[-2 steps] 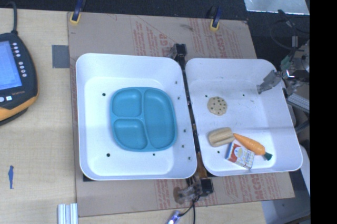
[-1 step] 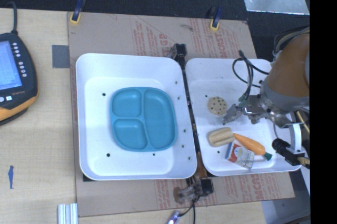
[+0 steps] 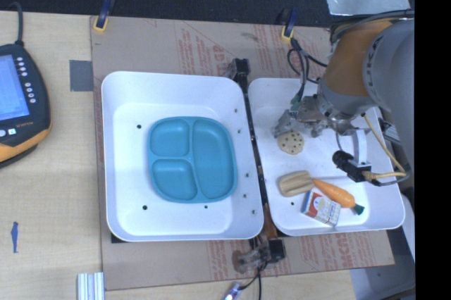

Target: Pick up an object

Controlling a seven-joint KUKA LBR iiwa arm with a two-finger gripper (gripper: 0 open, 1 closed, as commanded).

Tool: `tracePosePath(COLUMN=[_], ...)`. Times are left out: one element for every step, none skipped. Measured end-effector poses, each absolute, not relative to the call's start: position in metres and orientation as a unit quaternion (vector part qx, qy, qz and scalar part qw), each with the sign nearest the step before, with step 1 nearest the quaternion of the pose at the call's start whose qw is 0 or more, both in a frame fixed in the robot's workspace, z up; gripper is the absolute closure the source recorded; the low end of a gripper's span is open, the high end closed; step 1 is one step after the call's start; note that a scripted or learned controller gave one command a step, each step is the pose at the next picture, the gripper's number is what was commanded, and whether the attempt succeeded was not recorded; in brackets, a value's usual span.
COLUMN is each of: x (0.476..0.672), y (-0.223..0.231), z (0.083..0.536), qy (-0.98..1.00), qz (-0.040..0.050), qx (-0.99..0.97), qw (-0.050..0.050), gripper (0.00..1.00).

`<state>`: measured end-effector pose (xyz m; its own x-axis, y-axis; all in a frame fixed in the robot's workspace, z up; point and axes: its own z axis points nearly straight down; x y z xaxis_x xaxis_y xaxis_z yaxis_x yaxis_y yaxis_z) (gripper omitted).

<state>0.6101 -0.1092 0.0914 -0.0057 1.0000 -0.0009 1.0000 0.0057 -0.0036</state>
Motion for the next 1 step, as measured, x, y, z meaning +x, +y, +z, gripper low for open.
tracePosePath(x=[0.6114], y=[-0.1102], z=[0.1035], qy=[-0.71], qz=[0.0008], qx=[-0.705], qw=[0.0], gripper=[1.0])
